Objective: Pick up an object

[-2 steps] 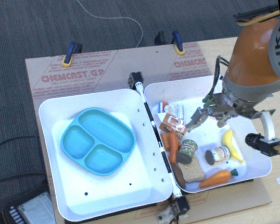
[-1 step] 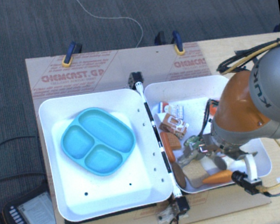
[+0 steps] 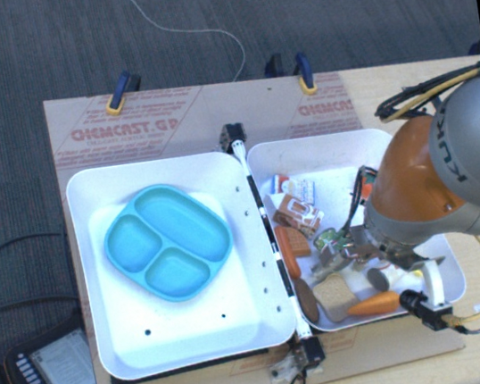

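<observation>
The right bin (image 3: 316,145) holds a jumble of small objects: a brown and white packet (image 3: 298,212), an orange-brown block (image 3: 291,242), a tan bread-like piece (image 3: 332,296), an orange carrot (image 3: 373,305) and a grey round piece (image 3: 377,279). My gripper (image 3: 333,251) is down among them near the bin's middle, over a small green and grey item (image 3: 325,241). The arm's orange band (image 3: 407,174) and grey wrist cover the bin's right half.
The left bin (image 3: 129,349) holds a blue divided plate (image 3: 168,239). A black and white bar (image 3: 264,228) separates the bins. Clamps (image 3: 120,90) sit at the board's far edge. Cables trail off the arm at the lower right (image 3: 476,314).
</observation>
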`<state>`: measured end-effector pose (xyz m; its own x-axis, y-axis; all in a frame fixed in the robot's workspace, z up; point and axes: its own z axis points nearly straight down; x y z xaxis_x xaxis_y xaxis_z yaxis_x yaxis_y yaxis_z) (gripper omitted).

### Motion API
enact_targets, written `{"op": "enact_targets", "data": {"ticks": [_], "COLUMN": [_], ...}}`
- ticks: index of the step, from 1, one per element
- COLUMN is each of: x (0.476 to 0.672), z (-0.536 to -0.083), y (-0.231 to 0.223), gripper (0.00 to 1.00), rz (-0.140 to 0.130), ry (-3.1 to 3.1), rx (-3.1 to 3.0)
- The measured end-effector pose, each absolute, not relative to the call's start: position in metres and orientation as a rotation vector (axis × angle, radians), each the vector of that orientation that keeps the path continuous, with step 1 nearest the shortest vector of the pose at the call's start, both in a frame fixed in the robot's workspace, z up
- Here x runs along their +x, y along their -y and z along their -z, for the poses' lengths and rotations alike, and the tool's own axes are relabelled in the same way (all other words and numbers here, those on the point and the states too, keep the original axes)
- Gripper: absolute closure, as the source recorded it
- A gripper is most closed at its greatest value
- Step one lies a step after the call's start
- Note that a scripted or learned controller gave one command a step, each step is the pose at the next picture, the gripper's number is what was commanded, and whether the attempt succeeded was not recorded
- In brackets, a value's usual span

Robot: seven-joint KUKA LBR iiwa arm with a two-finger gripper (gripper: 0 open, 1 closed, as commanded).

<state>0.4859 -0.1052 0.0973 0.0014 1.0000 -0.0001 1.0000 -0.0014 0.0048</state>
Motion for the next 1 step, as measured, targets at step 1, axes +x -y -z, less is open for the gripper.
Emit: {"op": "enact_targets", "data": {"ticks": [1], "x": [0.5481], "z": [-0.1845], "y": [0.0198], "gripper": [1.00], "rz": [-0.001], "ry": [-2.224], "rx": [2.219]}}
